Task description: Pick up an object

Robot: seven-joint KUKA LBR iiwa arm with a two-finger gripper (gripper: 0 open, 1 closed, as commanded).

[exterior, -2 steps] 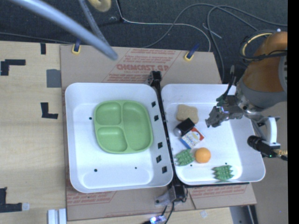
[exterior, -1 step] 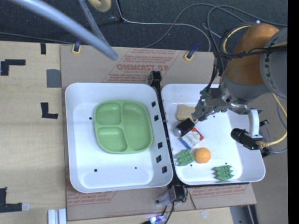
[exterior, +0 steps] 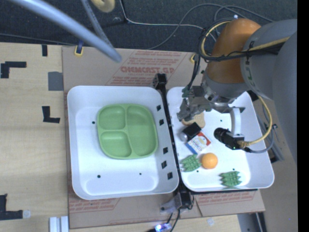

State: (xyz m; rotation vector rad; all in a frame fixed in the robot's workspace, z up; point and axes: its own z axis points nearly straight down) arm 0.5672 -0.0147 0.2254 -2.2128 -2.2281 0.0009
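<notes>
Step in hand, as I read it: the reach/approach, w/ no grasp made yet. The hand [exterior: 189, 111] sits low in the right bin [exterior: 260, 178], near its upper-left corner, just above a small black item [exterior: 191, 129]. Can't tell if its jaws are wide or narrow; too dark and cluttered there, and nothing visibly sits between them.

Candidates, all placed rel. to the right bin: black item and a white/red packet [exterior: 199, 141] at left-centre, just below the hand; an orange ball [exterior: 209, 160] near the lower middle; a green leafy toy [exterior: 190, 163] touching or just beside the ball on its left; a second green toy [exterior: 230, 178] by the bottom rim.

Next move probably calls for a short drop onto the black item or packet, then closing and lifting straight up.

Arm [exterior: 241, 52] comes in over the bin's upper-right, orange band above the wrist, wrist pointing down-left. Left of the right bin, the other bin [exterior: 77, 129] holds a green divided plate [exterior: 127, 131].
</notes>
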